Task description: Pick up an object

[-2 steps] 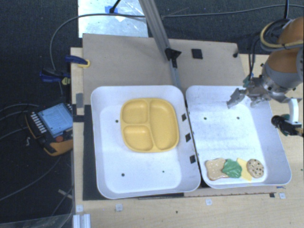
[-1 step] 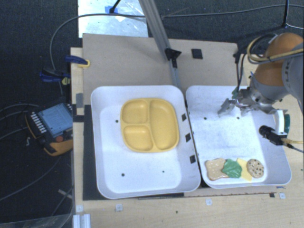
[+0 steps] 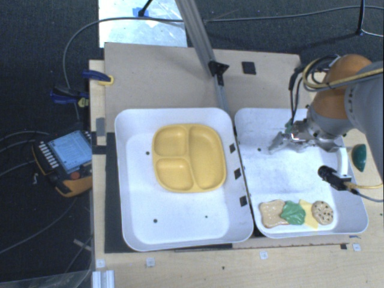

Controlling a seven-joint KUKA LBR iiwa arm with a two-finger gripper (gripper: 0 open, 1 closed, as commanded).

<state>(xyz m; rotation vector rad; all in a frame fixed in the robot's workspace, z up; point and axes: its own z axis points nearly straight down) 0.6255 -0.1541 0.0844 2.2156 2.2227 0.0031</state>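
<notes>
My gripper (image 3: 278, 142) hovers over the upper middle of the right bin (image 3: 258, 122), reaching in from the right below the arm's orange band (image 3: 342, 77). Along the right bin's near edge lies a row of toy foods: a tan toast slice (image 3: 271, 214), a green leafy piece (image 3: 293, 212), a yellow piece (image 3: 308, 215) and a round cookie (image 3: 323, 212). The gripper is well above this row and touches none of them. A yellow divided plate (image 3: 189, 158) rests in the left bin (image 3: 138, 209).
A grey pole (image 3: 201, 38) slants down from the top to the gap between the bins. Cables, clamps and a small handheld device (image 3: 66, 155) lie on the floor to the left of the bench.
</notes>
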